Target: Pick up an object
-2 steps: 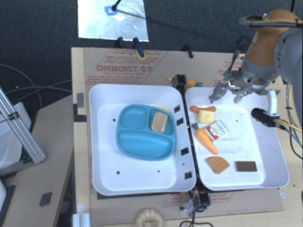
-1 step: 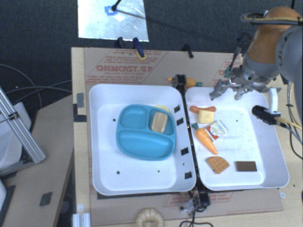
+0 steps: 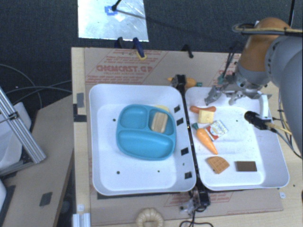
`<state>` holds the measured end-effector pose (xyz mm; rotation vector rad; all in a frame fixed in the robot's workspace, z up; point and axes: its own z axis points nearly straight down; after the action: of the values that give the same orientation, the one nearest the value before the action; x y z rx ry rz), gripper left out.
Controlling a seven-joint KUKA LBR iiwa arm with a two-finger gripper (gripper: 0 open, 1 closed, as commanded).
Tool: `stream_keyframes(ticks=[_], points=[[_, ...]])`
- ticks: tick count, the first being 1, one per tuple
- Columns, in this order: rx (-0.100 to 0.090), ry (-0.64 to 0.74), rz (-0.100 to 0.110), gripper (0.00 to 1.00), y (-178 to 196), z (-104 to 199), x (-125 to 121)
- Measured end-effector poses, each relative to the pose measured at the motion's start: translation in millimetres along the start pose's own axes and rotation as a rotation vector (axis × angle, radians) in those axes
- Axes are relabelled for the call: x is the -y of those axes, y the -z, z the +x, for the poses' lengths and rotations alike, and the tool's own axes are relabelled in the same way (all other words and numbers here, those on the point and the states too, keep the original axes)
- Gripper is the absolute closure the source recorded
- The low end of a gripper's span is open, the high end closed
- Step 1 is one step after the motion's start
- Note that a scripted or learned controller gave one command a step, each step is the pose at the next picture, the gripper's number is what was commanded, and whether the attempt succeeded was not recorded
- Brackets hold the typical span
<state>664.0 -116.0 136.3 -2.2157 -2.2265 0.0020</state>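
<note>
My gripper (image 3: 221, 99) hangs over the far left corner of the right bin (image 3: 274, 174), open, with nothing between its fingers. Just below it lie a red sausage (image 3: 202, 109) and a yellow cheese block (image 3: 206, 117), touching each other. Further toward the front of this bin are a white and red packet (image 3: 219, 128), an orange carrot (image 3: 207, 141), a round tan cracker (image 3: 217, 164) and a brown flat block (image 3: 245, 166).
The left bin (image 3: 106, 174) holds a blue divided plate (image 3: 142, 143) with a tan bread slice (image 3: 159, 122) in its far right compartment and a yellow piece (image 3: 162, 108) behind it. An orange item (image 3: 190, 82) sits beyond the bins' far edge.
</note>
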Motion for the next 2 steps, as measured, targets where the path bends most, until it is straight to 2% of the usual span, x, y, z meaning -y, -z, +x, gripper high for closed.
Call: stream_keyframes(ticks=[1, 2], points=[[-0.002, 0.000, -0.009, 0.00, -45.9, 0.9, -3.2], [0.001, 0.002, -0.010, 1.00, -36.1, 0.3, -2.9]])
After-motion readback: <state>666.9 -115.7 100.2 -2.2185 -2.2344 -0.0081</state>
